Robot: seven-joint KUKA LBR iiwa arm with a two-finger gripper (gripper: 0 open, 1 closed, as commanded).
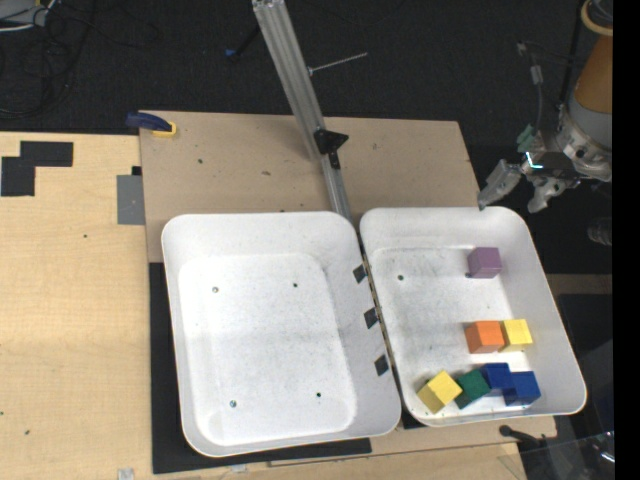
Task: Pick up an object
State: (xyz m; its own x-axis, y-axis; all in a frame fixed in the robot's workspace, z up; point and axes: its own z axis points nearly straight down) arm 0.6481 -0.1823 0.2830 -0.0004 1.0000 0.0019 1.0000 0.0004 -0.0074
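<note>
My gripper hangs open above the far right corner of the right bin, its two fingers spread and nothing between them. In that bin lie a purple block near the back, an orange block touching a yellow block further forward, and at the front a second yellow block, a green block and a blue block in a tight row. The purple block is the nearest one to the gripper, a little in front of it and to its left.
The left bin sits beside the right one, joined by black clips. A slanted aluminium rail rises from behind the bins. A blue-and-yellow clamp lies at the bench's far left corner.
</note>
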